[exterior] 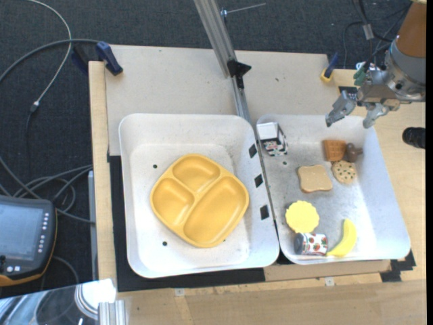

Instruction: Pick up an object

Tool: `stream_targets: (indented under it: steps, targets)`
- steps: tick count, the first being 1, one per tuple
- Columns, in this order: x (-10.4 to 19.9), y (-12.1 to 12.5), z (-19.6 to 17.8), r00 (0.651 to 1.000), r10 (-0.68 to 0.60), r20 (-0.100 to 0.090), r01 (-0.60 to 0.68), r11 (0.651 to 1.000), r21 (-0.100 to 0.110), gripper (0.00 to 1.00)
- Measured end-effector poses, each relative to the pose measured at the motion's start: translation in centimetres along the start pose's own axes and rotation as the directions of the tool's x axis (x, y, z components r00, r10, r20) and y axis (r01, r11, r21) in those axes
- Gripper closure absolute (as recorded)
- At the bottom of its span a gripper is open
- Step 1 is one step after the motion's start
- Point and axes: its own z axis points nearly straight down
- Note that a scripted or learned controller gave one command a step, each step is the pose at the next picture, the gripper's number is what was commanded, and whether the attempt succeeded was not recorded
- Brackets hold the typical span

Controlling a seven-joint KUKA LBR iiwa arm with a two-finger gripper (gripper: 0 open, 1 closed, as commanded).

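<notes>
Right now the closest thing to grab is the little brown block (333,149), which sits near the far edge of the right bin (385,202). A small dark lump (353,152) touches its right side. A cookie (345,172) lies just beside them, and a slice of toast (315,179) is next to that, closer to the middle of the bin.

Down by the near edge are a yellow round thing (302,216), a small can (311,243) on its side and a banana (344,238). The can touches the banana. A white box with dark marks (270,138) sits in the far left corner of this bin.

The gripper (355,114) hangs above the far edge of the right bin. Its two fingers are spread apart and nothing is between them.

The left bin (135,181) has a yellow plate with three parts (199,200) in its middle.

What could go wrong? The brown block, the lump and the cookie are crowded together. If the fingers come down there, they might bump one thing and push it away, or pinch two at once. The toast and cookie look flat, so the fingers could slide over them and close on nothing. The bin wall is close too, and a finger could hit it.
</notes>
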Motion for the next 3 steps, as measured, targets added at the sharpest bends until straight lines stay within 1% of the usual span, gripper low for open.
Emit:
stream_targets:
  steps: [1, 2, 3]
  targets:
    - [-0.2, -0.1, 3.6, 1.0, 0.002, 0.0, -0.002, 1.0, 0.004, 0.0]
    - [-0.2, 0.0, 2.2, 1.0, 0.0, 0.001, 0.0, 1.0, -0.003, 1.0]
    - [0.9, 4.1, -0.5, 1.0, -0.003, 0.002, 0.003, 1.0, -0.009, 1.0]
